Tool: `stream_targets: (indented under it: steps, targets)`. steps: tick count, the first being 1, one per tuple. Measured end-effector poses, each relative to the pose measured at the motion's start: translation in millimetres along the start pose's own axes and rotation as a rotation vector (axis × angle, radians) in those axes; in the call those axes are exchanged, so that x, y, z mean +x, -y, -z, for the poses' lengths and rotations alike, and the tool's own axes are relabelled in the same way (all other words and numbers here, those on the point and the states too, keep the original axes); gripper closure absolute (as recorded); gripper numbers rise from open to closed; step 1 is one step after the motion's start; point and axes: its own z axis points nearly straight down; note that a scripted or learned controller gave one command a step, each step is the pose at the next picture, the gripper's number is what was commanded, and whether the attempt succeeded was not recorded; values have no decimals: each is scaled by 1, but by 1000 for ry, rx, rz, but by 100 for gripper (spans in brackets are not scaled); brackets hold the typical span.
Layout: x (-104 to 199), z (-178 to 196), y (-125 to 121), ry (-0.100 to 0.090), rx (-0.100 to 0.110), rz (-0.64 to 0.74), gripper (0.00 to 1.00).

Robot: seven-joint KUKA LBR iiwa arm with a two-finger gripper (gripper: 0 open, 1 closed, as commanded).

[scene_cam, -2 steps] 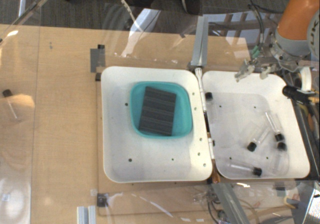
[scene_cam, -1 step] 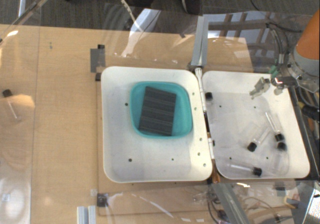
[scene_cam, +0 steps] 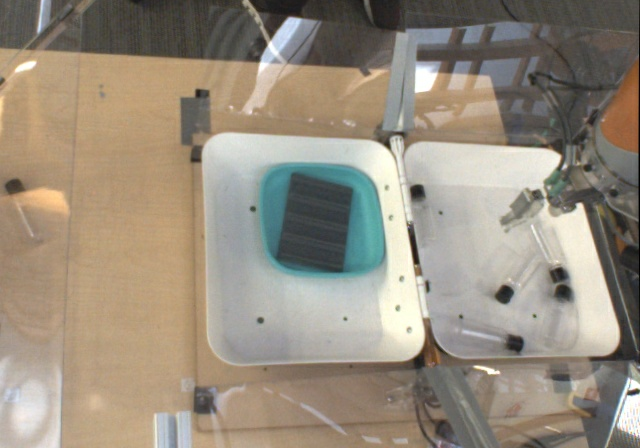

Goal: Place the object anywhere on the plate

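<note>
The hand (scene_cam: 535, 204) is hovering over the right bin (scene_cam: 470, 166), near its right wall; whether it is spread or pressed together cannot be told, and nothing is showing in its grip. A dark ridged block (scene_cam: 316, 223) is lying flat on the teal plate (scene_cam: 372, 221) in the left bin (scene_cam: 230, 266). Clear tubes (scene_cam: 545, 248) with black caps are lying scattered below the hand.

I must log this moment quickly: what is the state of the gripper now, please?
Gripper: above the right bin, near the clear tubes; whether it is open, closed or holding anything cannot be told.
</note>
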Motion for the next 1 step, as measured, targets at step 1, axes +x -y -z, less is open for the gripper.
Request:
stream_targets:
  steps: [1]
  targets:
    - [-32, -19, 57, 0, 2, 107, 0]
